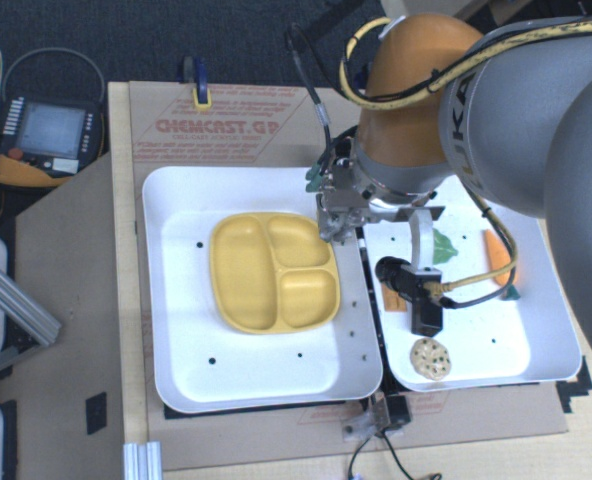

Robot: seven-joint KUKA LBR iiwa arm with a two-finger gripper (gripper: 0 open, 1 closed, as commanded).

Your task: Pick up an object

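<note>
A yellow divided plate (pixel 273 271) lies in the left bin (pixel 176 338). The right bin (pixel 536 348) holds a round speckled cookie (pixel 430 358), an orange carrot-like piece (pixel 498 255) and a green leafy piece (pixel 444 249). My gripper (pixel 336 220) hangs low over the ridge between the two bins, at the plate's upper right corner. The grey arm and its orange band (pixel 416 78) cover the back part of the right bin. I see nothing held in the gripper.
A black cable-mounted block (pixel 416 293) hangs from the wrist over the right bin, with a small orange piece (pixel 395 301) beside it. A brown cardboard sheet (pixel 226 118) lies behind the bins. A handheld screen unit (pixel 48 133) sits off the bench at the far left.
</note>
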